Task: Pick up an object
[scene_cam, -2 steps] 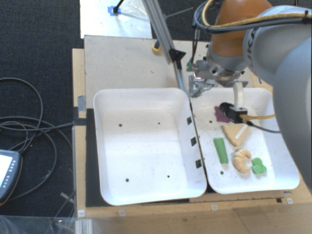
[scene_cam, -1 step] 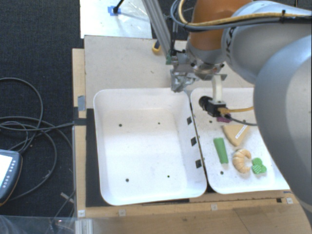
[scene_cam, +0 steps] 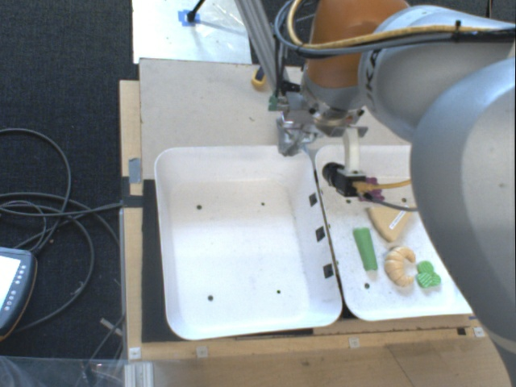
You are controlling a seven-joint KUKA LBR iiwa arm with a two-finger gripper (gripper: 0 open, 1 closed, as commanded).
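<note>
- Grey arm (scene_cam: 459, 111) reaches in from the right.
- Left bin (scene_cam: 234, 240) and right bin (scene_cam: 379, 305) sit side by side.
- Gripper (scene_cam: 292, 142) hangs at their far rims (its opening: cannot tell).
- The right bin holds a tan wedge (scene_cam: 389, 222), green cylinder (scene_cam: 365, 248), toy croissant (scene_cam: 400, 265) and small green piece (scene_cam: 427, 276).

Both bins are recorded as white; the left bin (scene_cam: 242, 248) is marked with a few small dark dots. Black tabs (scene_cam: 320, 234) are noted along the rim shared with the right bin (scene_cam: 387, 303). In the latter, a green stick (scene_cam: 365, 248), a tan wedge (scene_cam: 389, 222), a golden-tan croissant (scene_cam: 400, 265) and a bright green lump (scene_cam: 428, 276) are logged. The arm (scene_cam: 459, 87) is grey, its band (scene_cam: 351, 22) orange. The gripper (scene_cam: 294, 139) is dull metallic grey. The bench (scene_cam: 193, 103) is beige. The floor (scene_cam: 56, 55) is dark and finely speckled, crossed by black cables (scene_cam: 48, 208). Blue tape (scene_cam: 187, 17) is noted on a white sheet (scene_cam: 161, 31).
</note>
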